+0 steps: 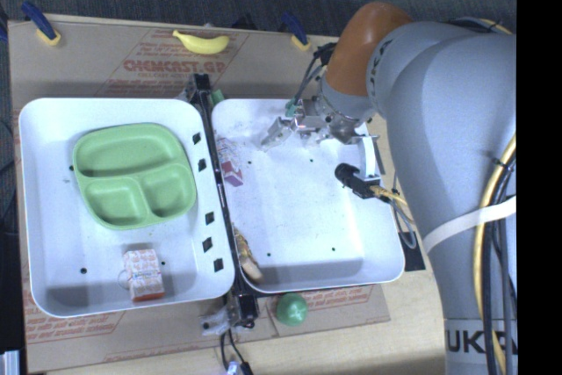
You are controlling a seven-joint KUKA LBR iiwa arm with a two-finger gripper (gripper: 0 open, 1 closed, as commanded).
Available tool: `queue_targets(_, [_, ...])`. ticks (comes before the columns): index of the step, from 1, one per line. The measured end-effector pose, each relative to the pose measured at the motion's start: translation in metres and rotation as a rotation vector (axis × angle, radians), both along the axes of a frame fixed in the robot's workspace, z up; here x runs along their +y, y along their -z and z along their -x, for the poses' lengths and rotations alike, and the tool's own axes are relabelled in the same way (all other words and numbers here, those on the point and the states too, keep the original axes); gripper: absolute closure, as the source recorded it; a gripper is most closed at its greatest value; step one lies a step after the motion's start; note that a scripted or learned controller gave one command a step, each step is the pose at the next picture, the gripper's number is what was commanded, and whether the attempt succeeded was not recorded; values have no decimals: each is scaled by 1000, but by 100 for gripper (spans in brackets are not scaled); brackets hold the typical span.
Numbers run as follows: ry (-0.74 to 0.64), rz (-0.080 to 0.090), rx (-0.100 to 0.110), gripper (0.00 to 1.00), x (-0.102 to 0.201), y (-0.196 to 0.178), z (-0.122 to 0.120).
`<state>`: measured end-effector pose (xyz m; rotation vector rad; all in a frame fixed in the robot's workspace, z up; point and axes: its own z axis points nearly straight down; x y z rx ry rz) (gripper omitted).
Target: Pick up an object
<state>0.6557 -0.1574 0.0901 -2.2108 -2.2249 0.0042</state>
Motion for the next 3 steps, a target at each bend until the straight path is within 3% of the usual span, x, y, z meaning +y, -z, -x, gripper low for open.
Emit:
queue_targets(1, [-3, 1, -2, 100, 0, -12, -1])
queue_targets(2, [-1, -1, -6, 100, 112, -104, 9])
queue_targets(3, [1, 0, -3, 0, 110, -102, 10])
